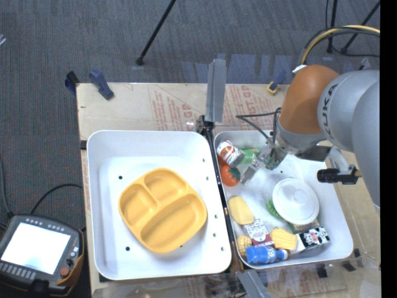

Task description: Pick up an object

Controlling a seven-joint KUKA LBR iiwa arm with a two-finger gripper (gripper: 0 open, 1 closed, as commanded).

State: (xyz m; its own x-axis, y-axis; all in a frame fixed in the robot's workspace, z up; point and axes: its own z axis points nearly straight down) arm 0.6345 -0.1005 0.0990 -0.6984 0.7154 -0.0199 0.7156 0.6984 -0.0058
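My gripper (pixel 255 166) hangs low over the upper left part of the right bin (pixel 338 213), reaching in from the grey arm with its orange band. It hovers just right of a red tomato (pixel 229 176) and below a red and white can (pixel 228 152). A green item (pixel 250 153) lies beside the can, partly hidden by the gripper. I see nothing held in it.
A white bowl (pixel 296 200) sits in the middle of the right bin, with a yellow piece (pixel 240 210), a red-white packet (pixel 255 230), corn (pixel 282 238), a blue bottle (pixel 267 255) and a black-white carton (pixel 313 236) along the front. The left bin (pixel 102 166) holds a yellow divided plate (pixel 162 208).
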